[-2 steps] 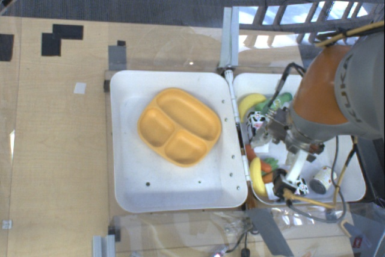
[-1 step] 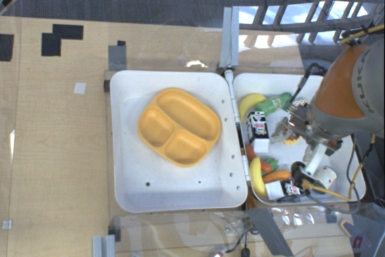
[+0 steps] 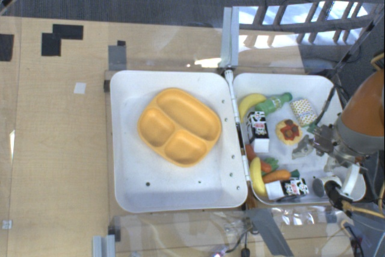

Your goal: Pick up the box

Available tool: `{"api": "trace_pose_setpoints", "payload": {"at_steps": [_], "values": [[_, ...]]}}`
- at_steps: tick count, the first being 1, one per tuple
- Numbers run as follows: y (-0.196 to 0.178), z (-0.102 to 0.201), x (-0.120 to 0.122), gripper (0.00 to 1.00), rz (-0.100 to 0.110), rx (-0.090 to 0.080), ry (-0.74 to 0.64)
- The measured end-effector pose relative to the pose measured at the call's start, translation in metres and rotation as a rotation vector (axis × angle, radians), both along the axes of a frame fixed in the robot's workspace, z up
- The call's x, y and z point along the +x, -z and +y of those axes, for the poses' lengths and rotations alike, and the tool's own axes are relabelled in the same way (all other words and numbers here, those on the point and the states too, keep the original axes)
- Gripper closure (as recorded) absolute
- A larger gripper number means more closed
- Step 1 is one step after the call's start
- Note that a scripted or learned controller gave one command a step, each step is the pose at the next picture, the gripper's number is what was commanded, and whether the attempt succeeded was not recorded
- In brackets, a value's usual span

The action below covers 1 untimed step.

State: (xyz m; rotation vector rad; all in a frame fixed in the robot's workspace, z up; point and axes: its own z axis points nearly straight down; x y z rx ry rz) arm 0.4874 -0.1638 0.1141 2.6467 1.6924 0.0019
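A small box [image 3: 302, 110] with a yellow and white pattern lies near the far right of the right bin [image 3: 283, 80]. Two black and white cartons are also in that bin, one [image 3: 258, 125] by its left wall and one [image 3: 290, 188] lying near its front edge. My gripper [image 3: 308, 146] hangs low over the right side of the bin, just in front of the patterned box and right of a round red and yellow toy food [image 3: 289, 131]. Nothing is visibly held in it.
The right bin also holds two bananas [image 3: 250, 104], a green bottle [image 3: 275, 103] and a carrot [image 3: 275, 176], packed close together. A yellow divided plate [image 3: 179, 126] sits in the left bin [image 3: 132, 177]. The arm's orange band [image 3: 364, 111] looms at the right.
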Motion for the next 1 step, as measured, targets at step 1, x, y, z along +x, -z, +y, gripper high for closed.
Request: {"api": "trace_pose_setpoints", "payload": {"at_steps": [1], "values": [[-0.0030, 0.0323, 0.0003, 0.00, -0.001, 0.000, 0.229]]}}
